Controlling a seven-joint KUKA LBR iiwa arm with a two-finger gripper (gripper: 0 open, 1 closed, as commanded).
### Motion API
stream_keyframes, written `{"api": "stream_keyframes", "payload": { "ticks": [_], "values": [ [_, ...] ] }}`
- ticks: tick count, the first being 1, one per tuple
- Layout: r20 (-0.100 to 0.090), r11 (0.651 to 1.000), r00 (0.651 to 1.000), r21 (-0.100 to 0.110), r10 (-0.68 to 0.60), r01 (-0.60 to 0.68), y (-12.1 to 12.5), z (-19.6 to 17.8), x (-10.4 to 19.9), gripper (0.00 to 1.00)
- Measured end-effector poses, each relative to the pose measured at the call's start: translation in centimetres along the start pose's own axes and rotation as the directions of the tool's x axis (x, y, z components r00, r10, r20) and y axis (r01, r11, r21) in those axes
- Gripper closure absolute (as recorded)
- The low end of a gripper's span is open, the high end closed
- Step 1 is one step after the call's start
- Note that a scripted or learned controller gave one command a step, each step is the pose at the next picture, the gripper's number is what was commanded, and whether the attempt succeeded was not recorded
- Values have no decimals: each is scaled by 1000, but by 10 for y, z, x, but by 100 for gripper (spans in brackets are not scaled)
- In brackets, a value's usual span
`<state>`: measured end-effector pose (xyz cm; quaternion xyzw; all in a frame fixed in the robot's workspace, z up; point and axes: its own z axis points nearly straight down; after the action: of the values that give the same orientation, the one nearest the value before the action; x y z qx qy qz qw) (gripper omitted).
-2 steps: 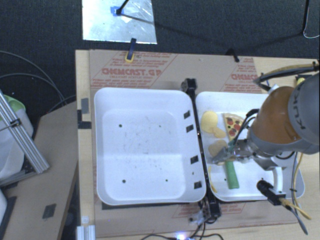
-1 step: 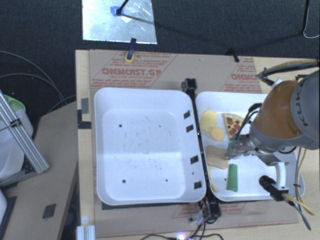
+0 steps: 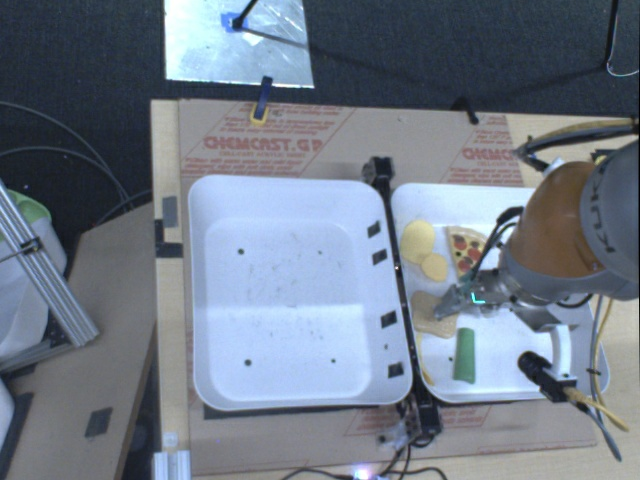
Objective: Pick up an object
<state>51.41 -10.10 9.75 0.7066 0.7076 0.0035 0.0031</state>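
My gripper (image 3: pixel 447 306) hangs low over the left part of the right bin (image 3: pixel 500 392), its tip above a tan flat piece (image 3: pixel 427 318). Just below it lies a green cylinder (image 3: pixel 465 355), lengthwise toward the bin's front. Two pale yellow round slices (image 3: pixel 422 247) lie above the gripper near the bin's left wall. A pizza slice toy (image 3: pixel 464 251) with red dots lies to their right, partly under the arm. I see nothing between the fingers.
The left bin (image 3: pixel 290 298) stands beside the right one, a black divider (image 3: pixel 395 288) with clips between them. The arm's orange wrist (image 3: pixel 565 223) covers the right bin's far right side. Cardboard lies under both bins.
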Motion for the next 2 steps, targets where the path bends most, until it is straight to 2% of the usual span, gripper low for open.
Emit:
{"api": "stream_keyframes", "payload": {
  "ticks": [1, 2],
  "values": [
    [2, 1000, 1000, -2, -7, 7, 97, -5, 7, 0],
    [8, 1000, 1000, -7, -3, 3, 96, 8, 15, 0]
  ]
}}
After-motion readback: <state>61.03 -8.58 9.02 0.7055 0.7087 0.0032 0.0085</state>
